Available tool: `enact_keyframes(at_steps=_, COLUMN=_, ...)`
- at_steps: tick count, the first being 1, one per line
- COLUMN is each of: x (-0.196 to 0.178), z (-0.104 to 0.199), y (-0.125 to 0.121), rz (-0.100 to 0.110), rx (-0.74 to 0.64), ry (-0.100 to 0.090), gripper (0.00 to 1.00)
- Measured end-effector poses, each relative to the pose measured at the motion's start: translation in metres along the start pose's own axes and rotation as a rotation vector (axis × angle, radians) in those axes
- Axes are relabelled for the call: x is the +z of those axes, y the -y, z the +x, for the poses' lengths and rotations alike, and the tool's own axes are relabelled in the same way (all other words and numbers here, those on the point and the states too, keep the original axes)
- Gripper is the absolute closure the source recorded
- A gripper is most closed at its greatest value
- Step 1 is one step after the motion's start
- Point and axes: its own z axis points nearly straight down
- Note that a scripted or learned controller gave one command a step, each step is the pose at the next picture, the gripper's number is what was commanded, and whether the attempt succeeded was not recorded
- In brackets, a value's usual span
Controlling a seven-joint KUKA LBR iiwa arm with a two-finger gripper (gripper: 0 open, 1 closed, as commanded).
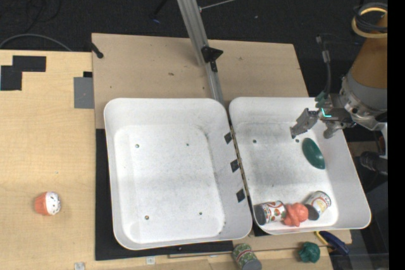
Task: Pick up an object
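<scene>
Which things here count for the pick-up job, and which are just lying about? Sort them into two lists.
For the job:
end effector, above the right bin
green object
two small cans
orange-red object

Lying about:
left bin
orange-and-white ball on the wooden table
can and green thing outside the bins, at the front

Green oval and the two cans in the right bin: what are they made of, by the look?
Green oval: smooth, slightly glossy, probably plastic or rubber; uniform dark green, no texture visible. Left can and right can: likely metal or plastic with printed labels; cylindrical, white and red print, pale end on the right one. Too small to settle which.
</scene>
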Motion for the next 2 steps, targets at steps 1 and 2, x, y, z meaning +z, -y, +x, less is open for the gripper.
enact_keyframes(at_steps=1, x=0.053, z=-0.008, y=-0.004, rz=0.006, rx=0.001, ry=-0.001, gripper=0.0)
enact_keyframes(at_steps=2, x=0.102, z=0.0, y=0.002, rz=0.006, rx=0.0, ry=-0.002, gripper=0.0)
